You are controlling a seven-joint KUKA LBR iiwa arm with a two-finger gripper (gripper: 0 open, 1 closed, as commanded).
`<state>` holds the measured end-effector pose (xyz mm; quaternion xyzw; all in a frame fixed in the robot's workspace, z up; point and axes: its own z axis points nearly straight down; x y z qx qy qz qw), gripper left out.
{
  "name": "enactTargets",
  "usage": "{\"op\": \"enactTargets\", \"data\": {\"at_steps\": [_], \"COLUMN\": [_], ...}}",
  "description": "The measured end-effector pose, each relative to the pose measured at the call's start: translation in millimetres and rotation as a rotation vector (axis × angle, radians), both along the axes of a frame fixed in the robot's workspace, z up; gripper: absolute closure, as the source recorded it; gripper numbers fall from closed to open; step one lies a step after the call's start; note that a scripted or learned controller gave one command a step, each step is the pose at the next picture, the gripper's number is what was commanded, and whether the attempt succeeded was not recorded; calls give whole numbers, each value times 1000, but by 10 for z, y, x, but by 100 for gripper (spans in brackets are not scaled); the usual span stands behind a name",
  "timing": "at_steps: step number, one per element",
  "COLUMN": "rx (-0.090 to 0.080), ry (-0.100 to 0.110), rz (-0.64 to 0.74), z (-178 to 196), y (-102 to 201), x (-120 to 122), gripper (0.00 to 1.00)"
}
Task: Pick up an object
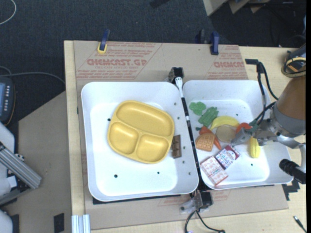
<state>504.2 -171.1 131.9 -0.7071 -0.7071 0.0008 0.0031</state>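
Small toy foods and packets, clustered flat in right bin

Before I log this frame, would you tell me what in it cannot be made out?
- Gripper, camera view: blurred and dark over the right bin; what, if anything, it holds cannot be told.
- Arm: cut off by the right edge.
- Print on the two small packets: too small to read.
- Brown item beside the yellow tray: too small to identify.
- Round tan item: partly hidden by the gripper.
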Motion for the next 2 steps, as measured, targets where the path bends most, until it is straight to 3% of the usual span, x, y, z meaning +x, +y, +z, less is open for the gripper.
{"op": "enactTargets", "data": {"at_steps": [1, 2], "rx": [1, -1], "ry": [-11, -19], "rz": [-1, 0], "z": [-453, -308], "y": [15, 13], "x": [33, 55], "gripper": [0, 100]}}
